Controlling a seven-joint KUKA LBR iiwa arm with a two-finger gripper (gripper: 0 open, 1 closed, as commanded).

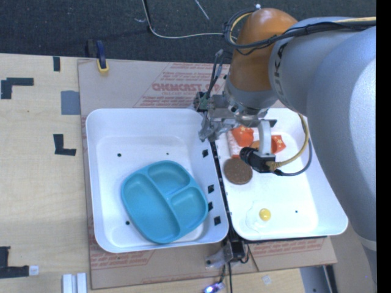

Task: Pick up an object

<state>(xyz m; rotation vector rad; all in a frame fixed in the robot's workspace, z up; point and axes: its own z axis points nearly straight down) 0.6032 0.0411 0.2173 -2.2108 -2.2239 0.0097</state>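
A blue divided plate [165, 200] lies in the left bin [98, 163]. In the right bin [317, 206] sit a brown round disc [237, 171], a white fried egg with a yellow yolk [263, 215], and orange-red pieces [243, 137] partly hidden under the arm. My gripper [215, 129] hangs over the divider between the two bins, just up and left of the orange-red pieces and above the brown disc.
The big grey arm with its orange band [263, 41] covers the upper right of the view and part of the right bin. Cardboard [140, 84] lies under both bins. A blue-and-yellow clamp [101, 58] stands at the back left.
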